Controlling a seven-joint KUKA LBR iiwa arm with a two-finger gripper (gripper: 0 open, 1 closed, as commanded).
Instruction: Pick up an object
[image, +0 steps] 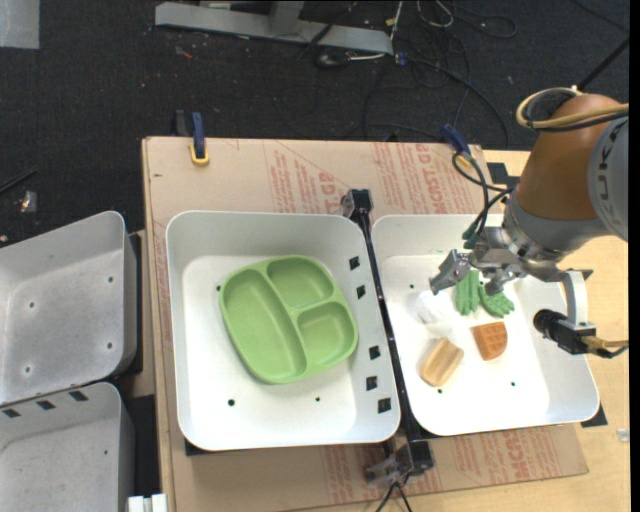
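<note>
My gripper (478, 268) hangs over the far middle of the right bin (560, 400), at the end of the grey arm with its orange band. Directly under and in front of it is a green leafy toy (472, 294), partly covered by the gripper; whether it is touched or lifted I cannot tell. An orange wedge (490, 340) lies just in front of the green toy. A tan bread-like piece (440, 361) sits to the wedge's left. A small pale, translucent thing (428, 307) rests left of the green toy.
The left bin (200, 400) holds a green divided plate (288, 318). A black divider with clips (378, 330) runs between the two bins. White panels (60, 300) lie off the bench to the left. Cables cross the dark floor at the back.
</note>
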